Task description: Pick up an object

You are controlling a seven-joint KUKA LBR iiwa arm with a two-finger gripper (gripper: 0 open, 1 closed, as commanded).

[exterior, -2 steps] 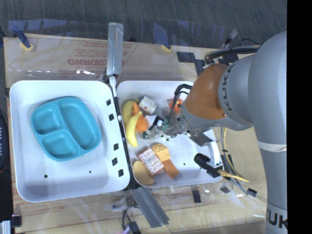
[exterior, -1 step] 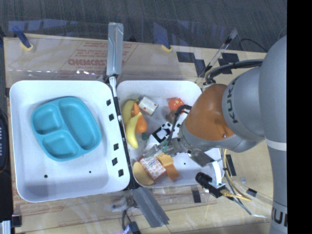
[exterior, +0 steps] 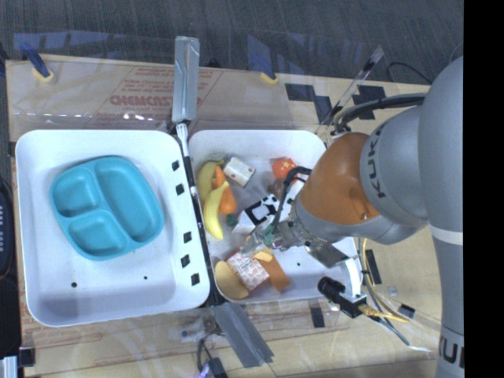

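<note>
My arm [exterior: 409,172] carries the letters "KUKA". On the bench [exterior: 118,93] I read red "CHEMCAST". My gripper [exterior: 268,231] is low in the right bin [exterior: 260,138], near its middle. The banana [exterior: 211,203] lies at 9 o'clock from it, long axis from 12 to 6.

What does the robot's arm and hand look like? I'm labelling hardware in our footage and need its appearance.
The arm is bulky and rounded, with smooth light grey casings and a glossy orange band above the wrist. Dark "KUKA" lettering runs along the grey shell beside that band. The hand is a darker metallic assembly carrying a black-and-white square marker. Black cables loop behind the arm.
</note>
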